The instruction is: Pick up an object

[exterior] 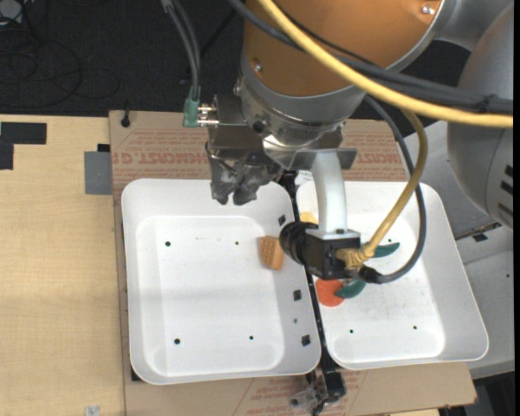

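Hanging above the left bin's [147, 232] far edge, the gripper [234, 185] holds nothing visible, finger position unclear; the tan block [271, 252] remains unpicked.

Just the one camera here, fixed up above the bench [43, 258] and looking down at a slant, so the far edge of the bench and a dark floor with cables [35, 50] land at the top of the shot. Both white bins fit in frame, the left bin [147, 319] and the right bin [451, 319] side by side in the lower half. The arm [347, 42] comes in from the right, sits really close to the lens, and blocks much of the upper middle.
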You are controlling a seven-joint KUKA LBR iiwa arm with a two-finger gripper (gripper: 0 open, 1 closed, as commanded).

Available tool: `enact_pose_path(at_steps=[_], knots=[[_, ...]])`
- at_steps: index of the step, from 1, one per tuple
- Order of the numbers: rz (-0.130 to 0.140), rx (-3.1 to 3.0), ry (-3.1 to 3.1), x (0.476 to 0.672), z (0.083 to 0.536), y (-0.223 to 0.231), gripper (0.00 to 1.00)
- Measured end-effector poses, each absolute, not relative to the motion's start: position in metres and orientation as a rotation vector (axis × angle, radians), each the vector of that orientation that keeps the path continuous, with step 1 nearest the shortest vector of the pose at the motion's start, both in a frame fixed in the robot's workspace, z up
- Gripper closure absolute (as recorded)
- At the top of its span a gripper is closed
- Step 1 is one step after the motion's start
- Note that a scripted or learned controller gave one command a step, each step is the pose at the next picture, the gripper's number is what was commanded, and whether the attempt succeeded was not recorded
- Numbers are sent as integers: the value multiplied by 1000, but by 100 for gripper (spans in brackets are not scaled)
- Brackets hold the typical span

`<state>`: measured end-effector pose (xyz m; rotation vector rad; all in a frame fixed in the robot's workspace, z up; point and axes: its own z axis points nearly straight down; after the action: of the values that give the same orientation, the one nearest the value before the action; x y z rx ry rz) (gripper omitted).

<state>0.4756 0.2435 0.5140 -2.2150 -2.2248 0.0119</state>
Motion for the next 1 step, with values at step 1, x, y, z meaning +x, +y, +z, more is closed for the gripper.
enact_pose_path(at_steps=[1], knots=[[12, -2216, -2224, 475, 494, 244, 100]])
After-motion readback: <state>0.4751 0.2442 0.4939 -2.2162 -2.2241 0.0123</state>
